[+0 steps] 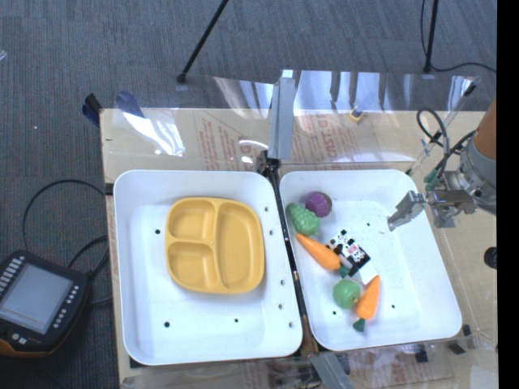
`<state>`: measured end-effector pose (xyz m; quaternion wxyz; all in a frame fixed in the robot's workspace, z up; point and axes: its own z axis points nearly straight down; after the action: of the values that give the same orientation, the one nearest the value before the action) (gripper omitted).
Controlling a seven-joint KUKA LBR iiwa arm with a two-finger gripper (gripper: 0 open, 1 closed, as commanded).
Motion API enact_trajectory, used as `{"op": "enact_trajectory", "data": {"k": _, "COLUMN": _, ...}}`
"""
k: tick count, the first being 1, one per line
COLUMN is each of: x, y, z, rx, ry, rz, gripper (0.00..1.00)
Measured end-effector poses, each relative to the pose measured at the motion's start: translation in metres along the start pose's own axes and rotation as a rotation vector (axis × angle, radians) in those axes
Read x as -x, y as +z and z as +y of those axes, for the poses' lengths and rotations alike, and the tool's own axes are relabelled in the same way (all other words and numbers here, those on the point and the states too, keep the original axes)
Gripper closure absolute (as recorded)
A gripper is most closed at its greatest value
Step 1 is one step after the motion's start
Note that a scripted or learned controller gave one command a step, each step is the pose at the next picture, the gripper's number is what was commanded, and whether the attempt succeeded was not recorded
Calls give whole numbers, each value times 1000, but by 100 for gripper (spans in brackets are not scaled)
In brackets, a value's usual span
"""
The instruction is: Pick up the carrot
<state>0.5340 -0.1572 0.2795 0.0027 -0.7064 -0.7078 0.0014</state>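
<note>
Two orange carrots lie in the right bin (422, 298). One carrot (318, 252) lies slantwise near the bin's left side, next to a black-and-white toy (349, 251). The other carrot (370, 297) points down toward the front, beside a green ball (346, 292). My gripper (422, 214) hangs over the bin's right part, well right of both carrots. It is open, with nothing between its fingers.
A purple vegetable (318, 203) and a green leafy one (302, 217) sit at the right bin's back left. The left bin (138, 314) holds a yellow divided plate (216, 244). A metal post (280, 124) stands behind the bins.
</note>
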Motion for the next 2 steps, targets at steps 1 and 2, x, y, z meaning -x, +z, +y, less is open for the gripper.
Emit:
{"op": "enact_trajectory", "data": {"k": 1, "x": 4, "y": 109, "z": -59, "rx": -8, "ry": 205, "rz": 3, "gripper": 0}}
{"op": "enact_trajectory", "data": {"k": 2, "x": 6, "y": 100, "z": -58, "rx": -7, "ry": 212, "rz": 4, "gripper": 100}}
